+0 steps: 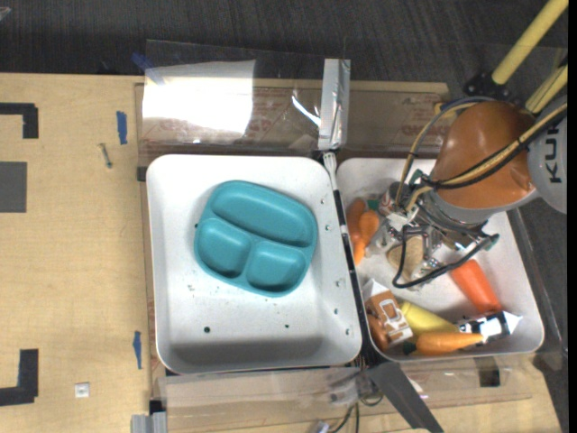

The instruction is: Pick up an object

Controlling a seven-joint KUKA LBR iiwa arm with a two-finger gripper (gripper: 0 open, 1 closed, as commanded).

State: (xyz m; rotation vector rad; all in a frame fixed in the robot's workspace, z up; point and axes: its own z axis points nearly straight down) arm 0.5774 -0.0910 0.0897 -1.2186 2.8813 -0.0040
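Glossy teal plastic tray [255, 237] (smooth, probably moulded) in a matt white bin [176, 269].

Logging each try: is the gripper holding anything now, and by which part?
Cannot be told. The gripper is low in the right bin among the toys, its tips hidden by cables.

The robot's grey arm [552, 165] bears part of a dark printed letter on its pale casing and ends in a rounded, glossy orange band [482, 156] shaped like a dome. Thin black and yellow cables [424, 156] loop over that orange surface and run down to the wrist. Below sits a grey metal collar, then the dark, wiry two-finger gripper [424, 246] with small silvery fittings and black wire loops.
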